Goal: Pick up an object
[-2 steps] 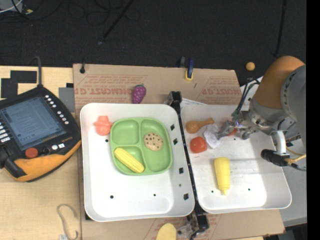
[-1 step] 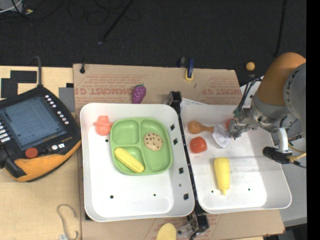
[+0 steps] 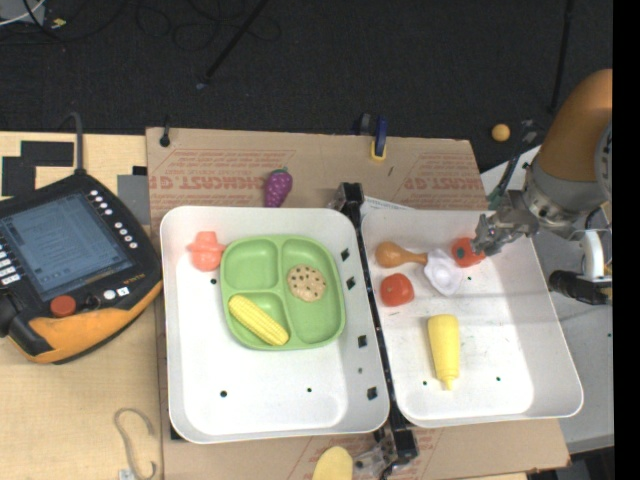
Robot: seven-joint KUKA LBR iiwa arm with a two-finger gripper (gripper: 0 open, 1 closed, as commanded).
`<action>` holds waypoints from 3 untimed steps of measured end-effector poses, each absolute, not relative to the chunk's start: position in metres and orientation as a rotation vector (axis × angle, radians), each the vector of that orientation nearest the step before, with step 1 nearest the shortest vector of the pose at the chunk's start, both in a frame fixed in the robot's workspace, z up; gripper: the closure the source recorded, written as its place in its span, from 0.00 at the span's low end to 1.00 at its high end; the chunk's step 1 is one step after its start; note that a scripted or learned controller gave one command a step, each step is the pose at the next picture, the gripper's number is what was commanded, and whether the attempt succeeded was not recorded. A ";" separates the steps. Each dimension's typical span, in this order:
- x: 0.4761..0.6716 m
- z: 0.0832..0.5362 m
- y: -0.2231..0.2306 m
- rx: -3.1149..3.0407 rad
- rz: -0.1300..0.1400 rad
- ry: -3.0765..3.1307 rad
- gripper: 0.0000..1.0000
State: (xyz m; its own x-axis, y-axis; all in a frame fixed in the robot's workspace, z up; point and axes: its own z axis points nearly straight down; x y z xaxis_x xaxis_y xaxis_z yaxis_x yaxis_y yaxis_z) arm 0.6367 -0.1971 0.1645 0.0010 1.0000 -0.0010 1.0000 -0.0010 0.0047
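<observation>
The two shallow white bins look like smooth, slightly glossy plastic. The green divided plate and yellow mustard bottle seem matt plastic. Beneath lies a brown printed cardboard sheet, dull and papery.

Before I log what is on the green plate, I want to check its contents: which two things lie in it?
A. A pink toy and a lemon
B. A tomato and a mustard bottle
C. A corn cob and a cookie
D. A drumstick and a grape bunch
C. The green plate in the left bin holds a yellow corn cob in its lower compartment and a cookie in its right compartment.
</observation>
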 end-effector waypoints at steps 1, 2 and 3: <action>0.632 0.209 -0.198 2.221 0.003 2.217 1.00; 0.632 0.229 -0.200 2.220 0.002 2.221 1.00; 0.605 0.220 -0.149 2.223 -0.002 2.227 1.00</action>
